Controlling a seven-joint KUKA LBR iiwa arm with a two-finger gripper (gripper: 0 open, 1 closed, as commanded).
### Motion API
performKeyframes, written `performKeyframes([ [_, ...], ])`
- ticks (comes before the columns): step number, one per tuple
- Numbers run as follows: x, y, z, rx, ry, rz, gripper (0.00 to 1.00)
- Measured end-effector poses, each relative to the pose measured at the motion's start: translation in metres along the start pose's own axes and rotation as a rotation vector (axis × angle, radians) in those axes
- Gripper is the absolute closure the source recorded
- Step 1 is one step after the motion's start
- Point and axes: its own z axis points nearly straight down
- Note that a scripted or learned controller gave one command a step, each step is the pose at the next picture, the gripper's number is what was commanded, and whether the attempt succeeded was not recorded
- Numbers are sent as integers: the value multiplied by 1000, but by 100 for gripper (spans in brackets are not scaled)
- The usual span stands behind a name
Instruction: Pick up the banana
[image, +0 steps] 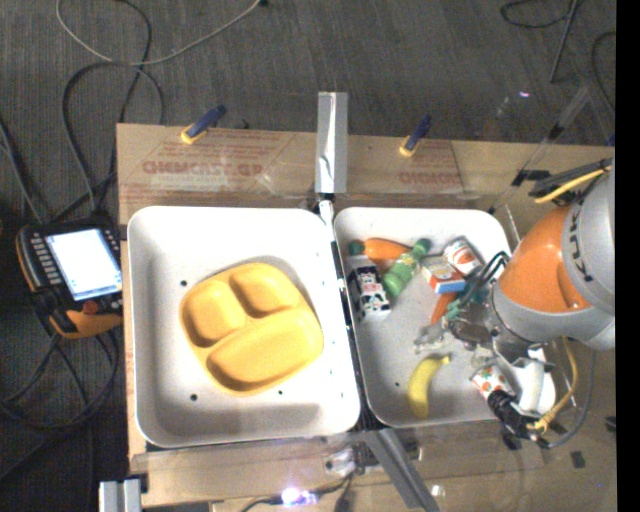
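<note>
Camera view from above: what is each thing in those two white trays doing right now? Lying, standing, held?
Banana: lying loose in the right bin, near its front edge, not held.
Yellow divided plate: flat in the left bin, right side up.
Carrot: lying at the right bin's back.
Green bottle: on its side beside the carrot.
Gripper: low over the right bin, above the banana; grip unclear.

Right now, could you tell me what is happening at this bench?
The robot arm is reaching into the right bin, where a banana lies near the front among small groceries. The gripper hovers just above and behind the banana, which still rests on the bin floor. The left bin holds a yellow divided tray.
</note>
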Motion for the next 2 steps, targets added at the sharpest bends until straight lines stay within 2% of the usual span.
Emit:
performKeyframes([
  [1, 12, -2, 9, -9, -3, 178, 0],
  [2, 13, -3, 0, -2, -3, 179, 100],
])
